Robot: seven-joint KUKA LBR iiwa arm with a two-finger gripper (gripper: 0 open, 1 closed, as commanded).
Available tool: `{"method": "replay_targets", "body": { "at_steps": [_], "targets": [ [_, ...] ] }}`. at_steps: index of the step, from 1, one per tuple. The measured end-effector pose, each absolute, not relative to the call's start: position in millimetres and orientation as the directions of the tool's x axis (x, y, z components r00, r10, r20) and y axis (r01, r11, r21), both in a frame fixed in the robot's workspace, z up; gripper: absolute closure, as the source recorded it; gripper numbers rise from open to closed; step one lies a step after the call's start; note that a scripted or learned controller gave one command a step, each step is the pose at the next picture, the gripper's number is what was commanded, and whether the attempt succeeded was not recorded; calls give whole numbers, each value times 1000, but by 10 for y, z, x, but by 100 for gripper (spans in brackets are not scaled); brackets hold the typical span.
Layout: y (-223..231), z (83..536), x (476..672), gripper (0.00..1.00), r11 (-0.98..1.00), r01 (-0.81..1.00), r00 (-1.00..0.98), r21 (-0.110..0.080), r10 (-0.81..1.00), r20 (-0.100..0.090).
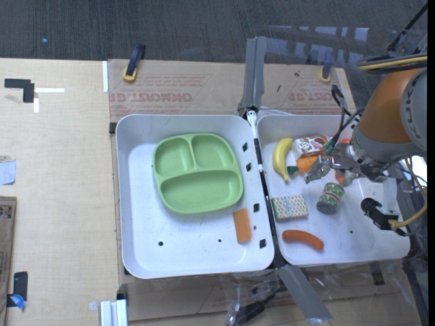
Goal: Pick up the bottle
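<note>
Camera view: gripper (327,170) hangs with fingers spread, holding nothing, just above the bottle (330,197) in the right bin (353,246); crowding toys could foul a descent.

bench (54,182): pale wood | on it: left bin (136,250), right bin (353,246), cardboard sheet (183,87)

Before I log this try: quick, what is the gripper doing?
Grey two-finger gripper: cannot be told; it hangs in the right white bin above the small green-labelled can.
</note>
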State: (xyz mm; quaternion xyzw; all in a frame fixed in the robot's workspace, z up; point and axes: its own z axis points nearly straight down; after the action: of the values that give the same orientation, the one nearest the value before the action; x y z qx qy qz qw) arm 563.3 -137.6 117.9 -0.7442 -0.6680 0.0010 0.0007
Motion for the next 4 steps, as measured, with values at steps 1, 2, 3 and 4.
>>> {"method": "replay_targets", "body": {
  "at_steps": [1,2,3,4],
  "targets": [
    [-1166,1719,4778,0,580,815,-580,0,815,1],
    [-1147,966,5405,0,648,761,-648,6,761,-8],
    [-1189,1033,6262,0,82,996,-82,-22,997,6],
    [-1191,1031,6262,0,82,996,-82,-22,997,6]
  ]
}}
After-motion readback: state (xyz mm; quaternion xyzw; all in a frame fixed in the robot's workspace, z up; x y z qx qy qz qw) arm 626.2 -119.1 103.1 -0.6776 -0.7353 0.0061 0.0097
